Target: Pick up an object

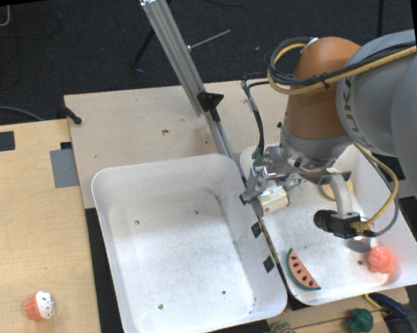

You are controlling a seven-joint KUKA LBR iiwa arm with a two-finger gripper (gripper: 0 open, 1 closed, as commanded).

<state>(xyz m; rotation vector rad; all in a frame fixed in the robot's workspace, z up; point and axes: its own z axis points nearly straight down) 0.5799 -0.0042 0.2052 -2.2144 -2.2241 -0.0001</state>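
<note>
The grey arm with the orange band reaches in from the right and hangs over the right shallow white bin (408, 268). The gripper (272, 191) sits at the bin's left edge, close to the wall it shares with the left shallow white bin (112, 191). Whether the gripper is open or closed cannot be told from this view; nothing is seen held in it.

Candidate objects in the right bin:
- The flat watermelon-slice toy, red with a green rind (302, 270), lies near the front left of the bin. It is toward the front of the bench from the gripper and slightly to the right in the view. Its long axis runs roughly front to back, tilted a little.
- The round pink-orange soft ball (381, 259) lies near the front right corner, well apart from the gripper.

The watermelon slice is judged the nearer target. Reaching it calls for travel toward the bin's front edge before descent.
</note>
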